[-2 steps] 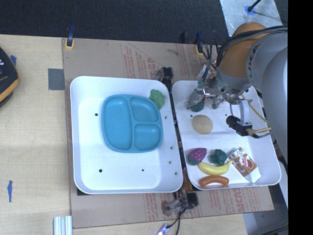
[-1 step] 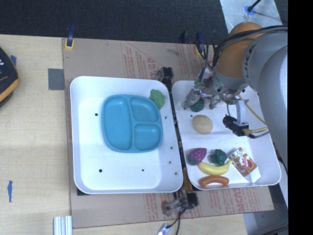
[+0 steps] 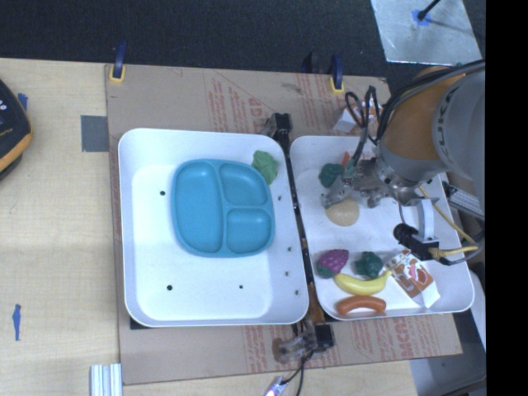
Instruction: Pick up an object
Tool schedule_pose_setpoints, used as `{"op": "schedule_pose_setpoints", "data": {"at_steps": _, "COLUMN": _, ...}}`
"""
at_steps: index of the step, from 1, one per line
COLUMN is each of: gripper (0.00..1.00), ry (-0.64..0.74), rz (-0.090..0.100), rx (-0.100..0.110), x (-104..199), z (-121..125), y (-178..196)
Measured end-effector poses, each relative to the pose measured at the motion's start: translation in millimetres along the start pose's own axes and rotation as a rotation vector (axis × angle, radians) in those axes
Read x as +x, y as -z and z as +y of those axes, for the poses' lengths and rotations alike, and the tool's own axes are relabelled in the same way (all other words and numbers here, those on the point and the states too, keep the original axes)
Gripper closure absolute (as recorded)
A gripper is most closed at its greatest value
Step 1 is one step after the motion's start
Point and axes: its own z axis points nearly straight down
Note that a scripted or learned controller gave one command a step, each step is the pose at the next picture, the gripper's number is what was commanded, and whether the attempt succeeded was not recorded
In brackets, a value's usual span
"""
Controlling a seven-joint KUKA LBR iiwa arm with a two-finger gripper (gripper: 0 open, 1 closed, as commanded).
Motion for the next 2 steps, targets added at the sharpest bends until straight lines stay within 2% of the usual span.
{"op": "schedule_pose_setpoints", "data": {"at_steps": 1, "gripper": 0.00, "ry": 0.001, "rz": 0.001, "rx": -0.002, "x": 16, "z": 36, "y": 1}}
{"op": "schedule_pose_setpoints", "data": {"at_steps": 2, "gripper": 0.00, "ry": 0.001, "rz": 0.001, "rx": -0.003, "x": 19, "z": 51, "y": 1}}
